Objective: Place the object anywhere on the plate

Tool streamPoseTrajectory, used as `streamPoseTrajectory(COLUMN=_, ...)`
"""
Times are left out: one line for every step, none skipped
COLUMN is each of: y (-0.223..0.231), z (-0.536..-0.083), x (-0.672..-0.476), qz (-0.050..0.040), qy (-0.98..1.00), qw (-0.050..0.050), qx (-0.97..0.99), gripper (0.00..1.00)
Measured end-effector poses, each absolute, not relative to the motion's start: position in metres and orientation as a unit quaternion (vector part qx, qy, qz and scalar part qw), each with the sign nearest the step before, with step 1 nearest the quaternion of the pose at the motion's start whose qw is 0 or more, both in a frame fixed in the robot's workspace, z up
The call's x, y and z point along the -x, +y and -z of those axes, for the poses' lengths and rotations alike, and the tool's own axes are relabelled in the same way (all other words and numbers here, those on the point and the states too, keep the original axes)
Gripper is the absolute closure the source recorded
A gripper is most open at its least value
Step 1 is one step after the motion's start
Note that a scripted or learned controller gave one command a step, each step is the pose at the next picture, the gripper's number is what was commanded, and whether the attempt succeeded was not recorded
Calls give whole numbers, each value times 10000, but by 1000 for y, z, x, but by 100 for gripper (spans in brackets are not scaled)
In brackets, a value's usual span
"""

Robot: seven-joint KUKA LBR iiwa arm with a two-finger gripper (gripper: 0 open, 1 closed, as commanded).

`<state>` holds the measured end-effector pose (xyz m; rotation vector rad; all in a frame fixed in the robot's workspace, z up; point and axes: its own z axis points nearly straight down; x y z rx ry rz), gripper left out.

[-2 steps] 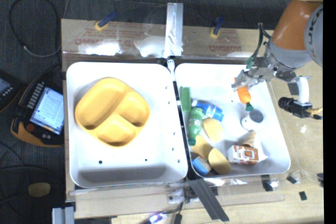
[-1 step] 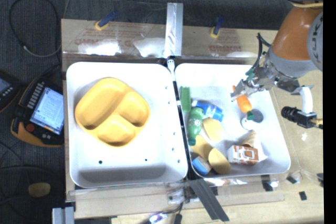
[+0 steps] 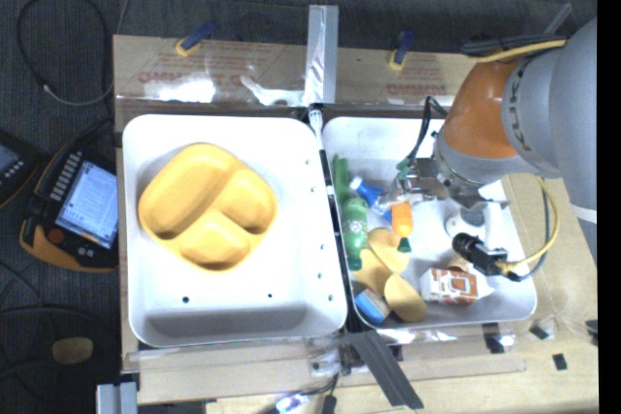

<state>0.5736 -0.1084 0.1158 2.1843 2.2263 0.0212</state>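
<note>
Two white bins sit side by side; the yellow three-lobed plate (image 3: 206, 205) lies in the left one. My gripper (image 3: 408, 184) hangs low in the right bin over an orange-capped bottle (image 3: 401, 220) among clutter. Whether the gripper is apart or together, I cannot tell.

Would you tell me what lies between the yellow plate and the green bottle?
In the camera view, the bins' two adjoining white walls separate the yellow plate from the green bottle.
</note>
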Motion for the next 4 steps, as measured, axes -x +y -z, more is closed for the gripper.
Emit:
streamPoseTrajectory(y=-92, z=-183, x=-581, qz=7, qy=7188, qw=-3, qx=-6952, gripper=100)
streamPoseTrajectory(y=-122, z=-99, x=-559, qz=-25, qy=7028, qw=43, qx=-7114, gripper=100)
streamPoseTrajectory(y=-47, z=-182, x=-507, qz=17, qy=5966, qw=-15, qx=-8025, gripper=100)
streamPoseTrajectory(y=38, z=-182, x=-483, qz=22, qy=6096, qw=-13, qx=-7927, gripper=100)
